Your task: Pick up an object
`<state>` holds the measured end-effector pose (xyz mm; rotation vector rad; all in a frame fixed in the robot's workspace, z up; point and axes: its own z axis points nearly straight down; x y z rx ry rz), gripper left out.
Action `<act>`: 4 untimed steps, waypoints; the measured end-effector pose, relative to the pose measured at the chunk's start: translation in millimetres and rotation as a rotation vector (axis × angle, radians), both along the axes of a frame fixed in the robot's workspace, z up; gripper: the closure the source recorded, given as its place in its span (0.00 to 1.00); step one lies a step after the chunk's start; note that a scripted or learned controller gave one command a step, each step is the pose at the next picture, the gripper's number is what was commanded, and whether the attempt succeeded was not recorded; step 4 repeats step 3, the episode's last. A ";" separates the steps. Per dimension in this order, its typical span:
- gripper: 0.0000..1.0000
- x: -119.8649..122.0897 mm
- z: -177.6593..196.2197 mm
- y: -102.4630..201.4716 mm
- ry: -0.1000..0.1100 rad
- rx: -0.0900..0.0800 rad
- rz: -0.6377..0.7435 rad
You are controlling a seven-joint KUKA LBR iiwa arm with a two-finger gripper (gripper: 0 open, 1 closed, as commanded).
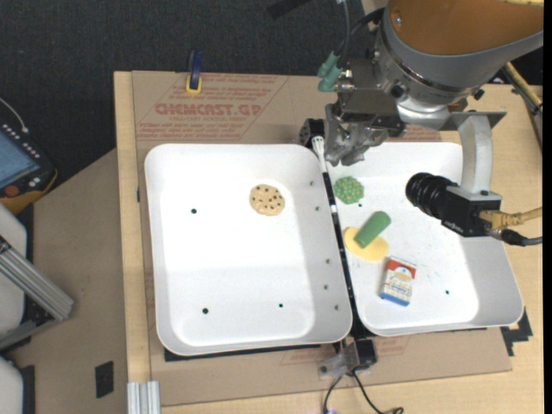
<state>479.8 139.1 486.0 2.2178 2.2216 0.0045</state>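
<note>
The gripper [345,152] hangs seemingly just above a green ball [349,189].

Grey arm [448,50] with broad orange band, cables along wrist

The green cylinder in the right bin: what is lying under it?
The green cylinder lies tilted across a flat yellow piece, which rests on the right bin floor. The yellow piece's upper part is covered, so its full shape cannot be seen.
</note>
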 end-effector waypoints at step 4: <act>0.00 1.0 19.9 1.1 -0.003 0.000 0.001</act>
